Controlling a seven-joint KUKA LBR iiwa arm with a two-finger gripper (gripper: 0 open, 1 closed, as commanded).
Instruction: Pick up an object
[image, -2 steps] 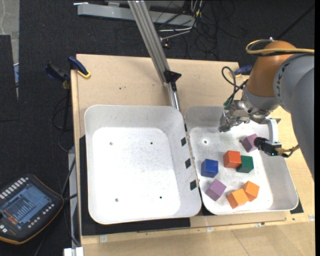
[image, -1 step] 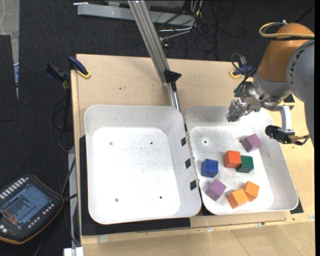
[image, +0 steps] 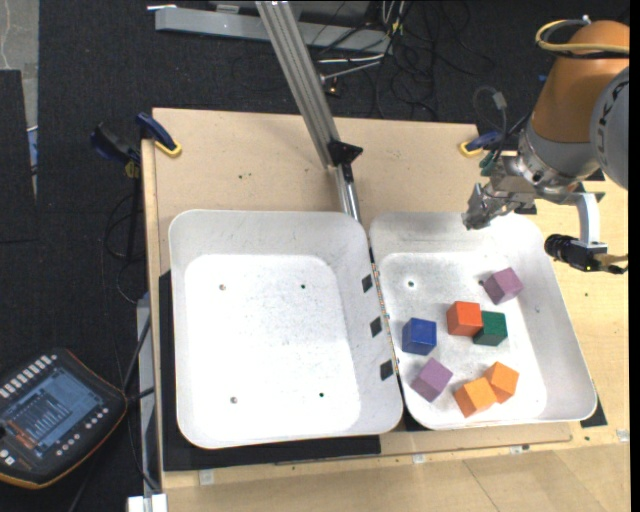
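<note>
Blocks lie in the right bin (image: 560, 330), seven small ones, and none is in the gripper. They are all short and chunky, so none has a clear long side. Most sit turned a little, with corners pointing toward the bin's walls.

The purple block (image: 502, 284) is farthest back, near the right wall. An orange-red block (image: 464, 317) sits in the middle and touches a dark green block (image: 491, 328) on its right. A blue block (image: 419, 335) is just to the left of those two. Nearer the front is a second purple block (image: 432, 379). Two orange blocks (image: 487, 388) sit side by side at the front, touching each other.

The left bin (image: 200, 300) is white with tiny dark specks on its floor.

The gripper (image: 484, 213) hangs over the far edge of the right bin, well apart from all the blocks. Its tips are dark and blurry, so it is not clear if they are spread or pressed together.
</note>
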